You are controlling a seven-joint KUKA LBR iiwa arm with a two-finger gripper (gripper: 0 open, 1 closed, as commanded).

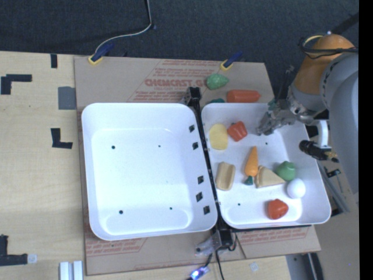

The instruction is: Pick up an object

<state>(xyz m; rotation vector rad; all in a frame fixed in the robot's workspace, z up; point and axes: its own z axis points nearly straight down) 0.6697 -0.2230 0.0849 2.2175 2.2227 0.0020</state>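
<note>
Right bin (317, 214) crowds carrot (251, 161) beside gripper (267, 125), finger state unclear.

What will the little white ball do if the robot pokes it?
The white ball looks round and smooth, so it would probably roll away. It lies in the right bin close to the near rim, beside the green piece, so it likely wouldn't roll far. Its smooth curve might also slip from the hand.
</note>
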